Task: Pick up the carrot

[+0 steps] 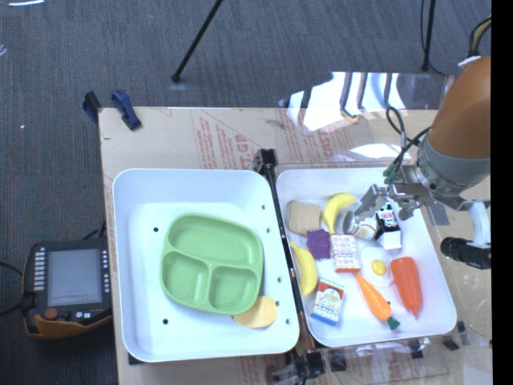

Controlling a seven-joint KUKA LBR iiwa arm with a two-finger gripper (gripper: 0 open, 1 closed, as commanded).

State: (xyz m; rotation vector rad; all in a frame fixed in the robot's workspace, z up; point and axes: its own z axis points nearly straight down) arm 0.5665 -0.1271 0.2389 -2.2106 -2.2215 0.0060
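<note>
Dark grey ribbed carpet [120,38] covers the floor. At twelve o'clock stand thin black tripod legs [204,26]; bright light glares off a shiny sheet [353,99] at two.

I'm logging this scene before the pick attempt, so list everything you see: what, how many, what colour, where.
White shallow bins: 2, side by side on the bench.
Green divided plate: 1, left bin, middle.
Pale yellow flat round piece: 1, left bin, at the plate's near edge.
Orange carrots: 2, right bin, near right; a fat one and a thin one with a green tip.
Yellow bananas: 2, right bin; one at the far middle, one along the left wall.
Tan bread slice: 1, right bin, far left.
Purple block: 1, right bin.
Red-and-white small cartons: 2, right bin.
Fried egg toy: 1, white with yellow yolk.
Grey handheld pendant: 1, on the floor, left.
Blue clamp: 1, bench's far left corner.
Gripper: 1, grey, over the right bin's far side.
</note>
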